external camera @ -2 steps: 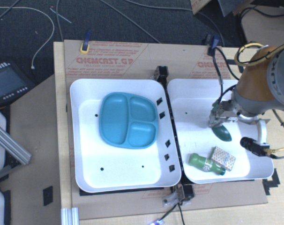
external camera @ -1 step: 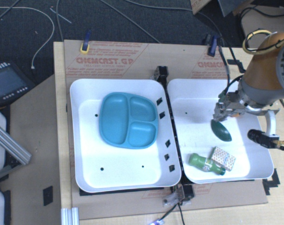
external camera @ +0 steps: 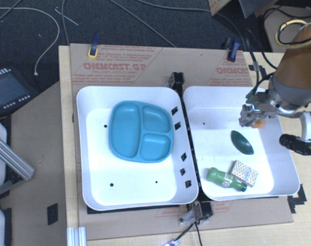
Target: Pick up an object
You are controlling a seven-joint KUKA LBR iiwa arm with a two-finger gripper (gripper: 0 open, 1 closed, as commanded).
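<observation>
The gripper [external camera: 254, 115] is hanging over the upper right part of the right bin [external camera: 212, 106], something small and orange showing at its tip (whether the fingers are open or closed, I cannot tell). Below it a dark green oval object [external camera: 242, 141] is lying on the bin floor. Nearer the front rim, a green bottle [external camera: 225, 178] is sitting beside a small patterned box [external camera: 245, 172]. A blue divided plate [external camera: 141, 131] is resting in the left bin [external camera: 94, 152].
</observation>
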